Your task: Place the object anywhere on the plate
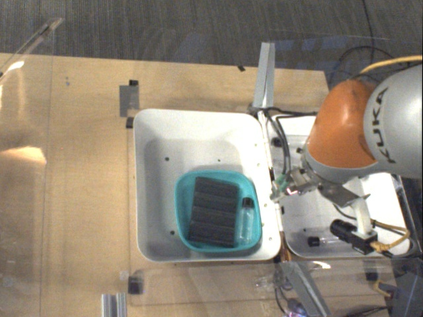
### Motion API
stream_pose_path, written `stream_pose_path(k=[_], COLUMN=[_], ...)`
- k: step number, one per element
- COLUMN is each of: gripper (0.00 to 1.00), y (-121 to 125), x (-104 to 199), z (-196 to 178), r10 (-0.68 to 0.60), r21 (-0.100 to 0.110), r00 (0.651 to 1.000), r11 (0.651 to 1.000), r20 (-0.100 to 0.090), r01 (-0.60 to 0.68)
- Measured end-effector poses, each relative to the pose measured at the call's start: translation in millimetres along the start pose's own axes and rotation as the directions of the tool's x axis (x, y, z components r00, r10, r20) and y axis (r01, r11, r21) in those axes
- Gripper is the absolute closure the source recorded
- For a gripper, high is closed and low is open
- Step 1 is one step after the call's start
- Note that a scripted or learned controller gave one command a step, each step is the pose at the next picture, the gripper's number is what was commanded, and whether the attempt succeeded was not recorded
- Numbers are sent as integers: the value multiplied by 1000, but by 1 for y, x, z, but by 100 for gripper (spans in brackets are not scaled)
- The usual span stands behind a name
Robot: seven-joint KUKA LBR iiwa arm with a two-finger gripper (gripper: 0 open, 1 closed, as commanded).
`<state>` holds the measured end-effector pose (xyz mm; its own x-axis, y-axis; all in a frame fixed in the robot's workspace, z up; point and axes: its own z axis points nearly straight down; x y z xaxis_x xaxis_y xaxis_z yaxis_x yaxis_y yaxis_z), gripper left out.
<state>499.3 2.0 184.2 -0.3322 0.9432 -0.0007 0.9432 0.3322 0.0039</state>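
Dark ribbed block (pixel 213 211), lying flat on the teal plate (pixel 183 200) and covering most of its floor, long side running away from the camera. A small clear bottle (pixel 246 220) lies just beside the block on its right, also on the plate, against the plate's right rim. The plate sits in the near right part of the left bin (pixel 155 170), a shallow white tray with rounded corners; the far part of this bin's floor is bare white. The right bin (pixel 317 216) adjoins it and is largely covered by the arm (pixel 396 111), whose orange band (pixel 338 134) faces the camera. The gripper (pixel 289 185) shows below the band, over the seam between the two bins, near the plate's right rim but apart from it, and to the right of both block and bottle; nothing is seen in its grasp, and whether it is open or closed cannot be told from this angle. Both bins rest on a pale wooden tabletop (pixel 79 210), its left part under a glossy clear sheet with light reflections. A grey metal post (pixel 265 74) stands at the bins' far junction. Beyond the tabletop lies dark grey carpet (pixel 165 12).
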Motion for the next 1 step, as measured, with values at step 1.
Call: stream_pose_path(k=[1], gripper=[0], y=[0], x=[0], z=[0], r10=[0], r21=[0], r00=[1000], r11=[1000], r20=[0], r01=[0])
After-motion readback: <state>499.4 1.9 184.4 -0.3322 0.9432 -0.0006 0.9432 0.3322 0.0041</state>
